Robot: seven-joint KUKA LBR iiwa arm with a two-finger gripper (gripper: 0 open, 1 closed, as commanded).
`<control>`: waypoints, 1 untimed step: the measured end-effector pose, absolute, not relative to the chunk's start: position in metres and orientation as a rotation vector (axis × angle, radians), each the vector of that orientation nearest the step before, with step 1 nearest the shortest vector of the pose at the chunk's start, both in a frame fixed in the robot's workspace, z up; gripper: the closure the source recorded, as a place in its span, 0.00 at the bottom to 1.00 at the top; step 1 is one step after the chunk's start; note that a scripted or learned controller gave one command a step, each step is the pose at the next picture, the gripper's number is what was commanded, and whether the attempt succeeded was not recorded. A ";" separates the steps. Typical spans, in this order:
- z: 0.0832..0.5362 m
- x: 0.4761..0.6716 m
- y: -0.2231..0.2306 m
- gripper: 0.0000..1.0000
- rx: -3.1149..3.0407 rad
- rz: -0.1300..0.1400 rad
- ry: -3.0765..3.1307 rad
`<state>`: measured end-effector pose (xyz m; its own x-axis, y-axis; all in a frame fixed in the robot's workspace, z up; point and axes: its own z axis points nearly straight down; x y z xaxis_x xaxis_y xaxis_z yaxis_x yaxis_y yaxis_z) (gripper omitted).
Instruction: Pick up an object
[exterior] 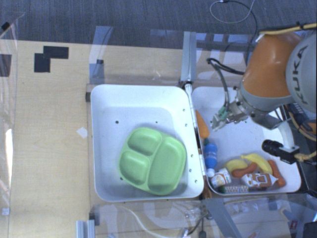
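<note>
My gripper hangs over the upper left part of the right bin, its fingers small and blurred. An orange carrot lies just left of it against the bin's left wall. A blue bottle with a white cap lies below the carrot. Along the bin's front edge sit a yellow banana, a reddish sausage, a small juice carton and a small white bottle. Nothing shows between the fingers.
The left bin holds a green divided plate toward its front. A metal divider runs between the bins at the back. The arm's grey and orange body covers the right bin's upper right.
</note>
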<state>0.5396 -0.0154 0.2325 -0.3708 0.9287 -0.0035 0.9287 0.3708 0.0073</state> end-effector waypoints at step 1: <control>0.325 0.588 0.058 1.00 1.973 0.012 2.435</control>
<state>0.5882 0.0579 0.3246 -0.2073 0.9783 -0.0016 0.9782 0.2073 0.0109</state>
